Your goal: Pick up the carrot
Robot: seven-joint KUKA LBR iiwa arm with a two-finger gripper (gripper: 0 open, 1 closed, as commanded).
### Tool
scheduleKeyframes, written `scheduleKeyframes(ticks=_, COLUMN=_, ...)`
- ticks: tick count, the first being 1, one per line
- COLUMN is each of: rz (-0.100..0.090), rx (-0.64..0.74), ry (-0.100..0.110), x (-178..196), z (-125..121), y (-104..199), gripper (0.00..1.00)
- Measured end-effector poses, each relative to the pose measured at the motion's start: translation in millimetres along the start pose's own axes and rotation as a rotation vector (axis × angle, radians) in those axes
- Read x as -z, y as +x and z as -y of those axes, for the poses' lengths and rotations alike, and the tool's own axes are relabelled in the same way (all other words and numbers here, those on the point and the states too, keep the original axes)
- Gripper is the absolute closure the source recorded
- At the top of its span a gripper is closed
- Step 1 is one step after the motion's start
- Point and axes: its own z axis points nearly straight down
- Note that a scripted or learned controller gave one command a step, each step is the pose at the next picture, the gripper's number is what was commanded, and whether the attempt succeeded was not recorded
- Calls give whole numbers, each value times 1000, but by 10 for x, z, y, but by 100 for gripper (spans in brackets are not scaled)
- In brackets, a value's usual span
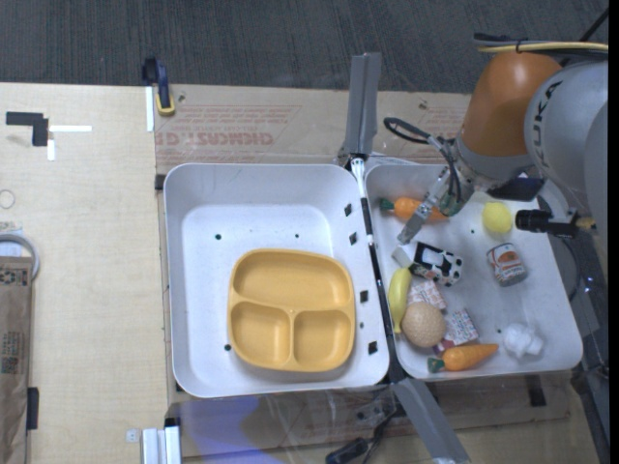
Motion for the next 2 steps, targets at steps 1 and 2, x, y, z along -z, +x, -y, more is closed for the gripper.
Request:
scheduleKeyframes(ticks=1, rz=7, rx=-3, ry=-6, x=98, z=-10, y=-21, gripper=100)
scheduleKeyframes(ticks=2, rz=8, rx=-277, ry=-9, x=1015, z=-196, y=401, gripper=100)
